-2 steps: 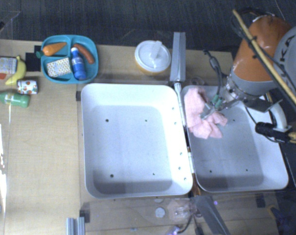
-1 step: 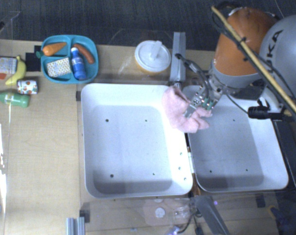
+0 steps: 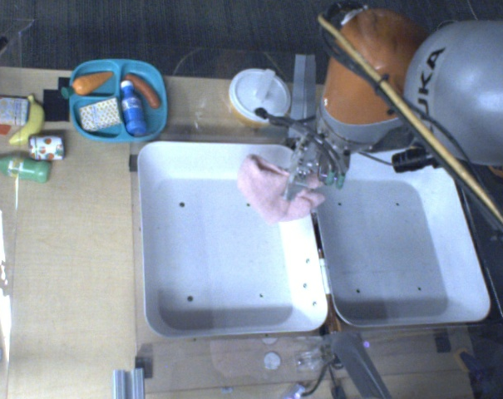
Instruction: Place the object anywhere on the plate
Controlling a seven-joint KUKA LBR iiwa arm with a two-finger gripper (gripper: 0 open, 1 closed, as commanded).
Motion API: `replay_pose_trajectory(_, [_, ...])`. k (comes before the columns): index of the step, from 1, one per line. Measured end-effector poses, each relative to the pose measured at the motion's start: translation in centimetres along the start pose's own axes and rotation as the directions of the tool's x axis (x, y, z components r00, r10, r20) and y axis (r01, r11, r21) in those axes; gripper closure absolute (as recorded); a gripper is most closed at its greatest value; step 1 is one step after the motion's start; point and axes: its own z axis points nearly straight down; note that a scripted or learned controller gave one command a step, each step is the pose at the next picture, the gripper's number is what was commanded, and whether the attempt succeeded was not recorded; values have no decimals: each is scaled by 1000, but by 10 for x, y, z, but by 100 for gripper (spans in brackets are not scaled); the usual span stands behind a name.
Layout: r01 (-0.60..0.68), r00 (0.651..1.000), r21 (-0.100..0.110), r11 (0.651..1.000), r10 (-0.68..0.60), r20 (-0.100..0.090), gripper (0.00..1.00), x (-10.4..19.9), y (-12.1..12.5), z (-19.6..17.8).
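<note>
A crumpled pink cloth [image 3: 268, 191] hangs over the upper right part of the left bin [image 3: 201, 306], close to the divide between the bins. My gripper [image 3: 309, 177] stands at the cloth's right edge, and its fingers are closed on a fold of the fabric there. The blue divided plate [image 3: 155, 81] lies on the bench beyond the left bin's far left corner. It carries an orange carrot-like toy [image 3: 93, 82], a blue bottle [image 3: 133, 109] and a patterned square item [image 3: 99, 115].
A white lidded cup [image 3: 259, 94] stands behind the bins. At the far left of the bench lie a banana [image 3: 28, 121], a small can [image 3: 46, 147], a green bottle [image 3: 18, 169] and a carton [image 3: 3, 110]. The right bin [image 3: 401, 306] sits below the arm.
</note>
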Motion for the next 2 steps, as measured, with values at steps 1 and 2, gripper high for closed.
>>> replay_pose_trajectory(1, [263,965,-1,965,-263,2,100,-1,52,-5])
replay_pose_trajectory(2, [262,965,-1,965,-262,2,0,-2,52,-6])
